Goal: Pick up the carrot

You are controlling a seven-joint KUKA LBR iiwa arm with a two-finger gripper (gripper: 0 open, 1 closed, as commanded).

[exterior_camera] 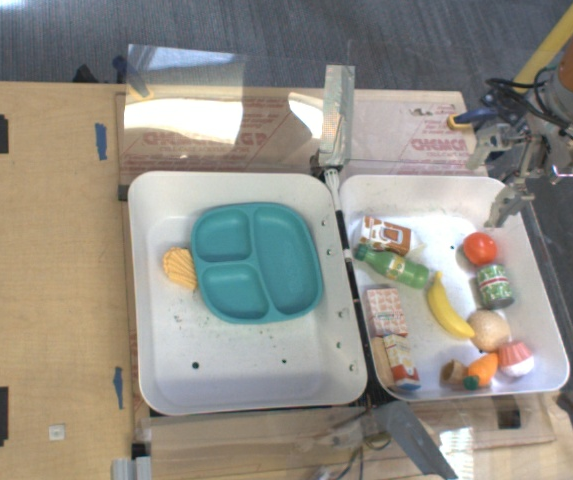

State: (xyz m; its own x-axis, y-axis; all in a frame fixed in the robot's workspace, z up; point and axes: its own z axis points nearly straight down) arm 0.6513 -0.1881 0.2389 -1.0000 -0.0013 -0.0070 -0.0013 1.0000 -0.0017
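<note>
The carrot [481,368] is seen well apart from the claw [507,206], toward the right bin's near corner; the claw's state cannot be told.

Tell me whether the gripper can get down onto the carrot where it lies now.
Probably yes, but it looks tight. The carrot lies uncovered at the right bin's near edge, wedged between a pink cupcake, a beige ball and a small brown piece. The gripper sits over the far side.
</note>
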